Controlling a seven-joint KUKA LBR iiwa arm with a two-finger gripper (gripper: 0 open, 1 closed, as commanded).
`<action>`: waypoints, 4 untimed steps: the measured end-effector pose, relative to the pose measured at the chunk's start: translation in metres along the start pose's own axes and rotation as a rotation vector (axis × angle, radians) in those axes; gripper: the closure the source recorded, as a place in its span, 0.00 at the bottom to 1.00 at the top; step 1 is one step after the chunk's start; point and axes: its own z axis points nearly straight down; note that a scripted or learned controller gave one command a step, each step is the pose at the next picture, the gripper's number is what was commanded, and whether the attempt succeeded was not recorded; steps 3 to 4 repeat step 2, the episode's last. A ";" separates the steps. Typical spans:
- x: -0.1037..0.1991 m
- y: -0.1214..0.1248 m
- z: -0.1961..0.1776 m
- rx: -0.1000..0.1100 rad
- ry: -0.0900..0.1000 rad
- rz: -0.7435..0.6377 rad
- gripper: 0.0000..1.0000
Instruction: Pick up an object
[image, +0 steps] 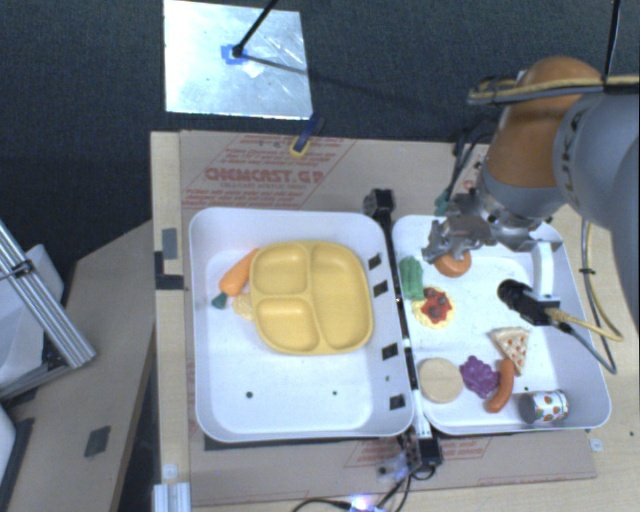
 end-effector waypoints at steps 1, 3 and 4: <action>0.002 -0.008 0.001 0.002 0.000 0.000 1.00; 0.002 0.004 -0.002 -0.001 0.001 -0.004 1.00; 0.002 0.004 -0.002 -0.001 0.001 -0.004 1.00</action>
